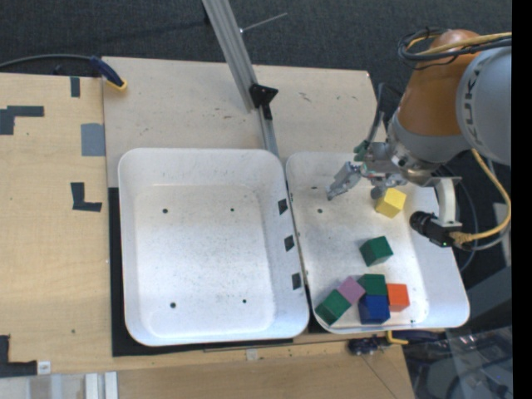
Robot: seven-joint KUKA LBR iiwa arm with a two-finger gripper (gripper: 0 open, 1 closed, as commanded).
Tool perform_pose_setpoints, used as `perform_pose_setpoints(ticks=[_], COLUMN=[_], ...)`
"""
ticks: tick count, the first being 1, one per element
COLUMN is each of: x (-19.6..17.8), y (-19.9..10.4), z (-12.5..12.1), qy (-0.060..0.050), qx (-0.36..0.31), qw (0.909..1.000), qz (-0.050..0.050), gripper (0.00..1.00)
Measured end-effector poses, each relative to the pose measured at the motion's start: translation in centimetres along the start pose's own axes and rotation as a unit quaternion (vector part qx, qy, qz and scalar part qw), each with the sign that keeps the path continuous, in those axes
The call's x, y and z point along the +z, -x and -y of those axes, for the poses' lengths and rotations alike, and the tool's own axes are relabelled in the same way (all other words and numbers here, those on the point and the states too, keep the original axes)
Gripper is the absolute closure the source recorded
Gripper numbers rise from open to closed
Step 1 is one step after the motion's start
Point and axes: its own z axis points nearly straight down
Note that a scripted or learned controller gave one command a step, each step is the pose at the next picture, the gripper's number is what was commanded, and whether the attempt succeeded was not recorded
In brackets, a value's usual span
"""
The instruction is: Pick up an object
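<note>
Yellow block (391, 203) up top, green block (376, 250) mid-bin, then purple (352, 289), blue (374, 307) and orange (398, 296) blocks; white bins (199, 166), speckled black.

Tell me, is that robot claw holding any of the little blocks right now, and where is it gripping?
Nothing is held. The gripper hangs over bare floor of the right bin, with no block between its fingers. The yellow block lies just beside it.
</note>
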Motion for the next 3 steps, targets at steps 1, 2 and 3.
perform_pose_setpoints(ticks=[1,2,3], x=[0.0,6.4,11.9], y=[0.0,0.2,0.1], z=[0.0,-0.2,0.0], qy=[0.000,-0.003,-0.003], qx=[0.000,0.001,0.001], qw=[1.0000,1.0000,1.0000], qz=[0.000,0.000,0.000], gripper=[0.00,0.00,0.00])
